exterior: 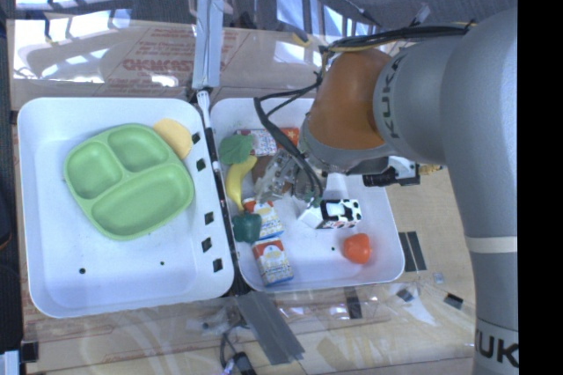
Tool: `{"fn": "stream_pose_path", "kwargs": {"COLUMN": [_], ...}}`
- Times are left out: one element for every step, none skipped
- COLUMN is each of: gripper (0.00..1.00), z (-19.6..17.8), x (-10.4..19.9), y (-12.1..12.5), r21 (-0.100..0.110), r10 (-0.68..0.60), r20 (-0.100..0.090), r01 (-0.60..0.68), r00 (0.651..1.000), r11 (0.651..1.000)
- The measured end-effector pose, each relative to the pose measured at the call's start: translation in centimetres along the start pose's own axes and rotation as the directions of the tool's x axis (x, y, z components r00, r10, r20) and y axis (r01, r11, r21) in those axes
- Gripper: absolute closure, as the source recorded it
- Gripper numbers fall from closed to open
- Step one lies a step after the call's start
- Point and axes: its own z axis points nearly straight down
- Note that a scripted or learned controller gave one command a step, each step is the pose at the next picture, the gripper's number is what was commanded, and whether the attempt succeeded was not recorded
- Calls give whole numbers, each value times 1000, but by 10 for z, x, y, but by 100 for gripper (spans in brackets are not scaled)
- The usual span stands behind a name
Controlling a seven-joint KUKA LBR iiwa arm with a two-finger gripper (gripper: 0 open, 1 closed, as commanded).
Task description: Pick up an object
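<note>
Probably a lab: robot arm (457,100), bins (35,276).

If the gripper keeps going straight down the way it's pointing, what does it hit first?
Probably the banana or the small carton beside it: the gripper points down into the right bin near them. Depth is unclear from this slanted view.

green divided plate (129,180) in left bin (44,215) — arm (413,100) over right bin (383,263), jaws near banana (237,181).

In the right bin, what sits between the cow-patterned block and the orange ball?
Nothing: in the camera view, bare white bin floor separates the cow-patterned block from the orange ball just below it.
</note>
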Motion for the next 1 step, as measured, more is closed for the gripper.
{"fn": "stream_pose_path", "kwargs": {"gripper": [0], "z": [1], "x": [1], "y": [0], "r21": [0], "r10": [-1], "r20": [-2], "r01": [1], "r00": [1000], "r11": [1000]}}
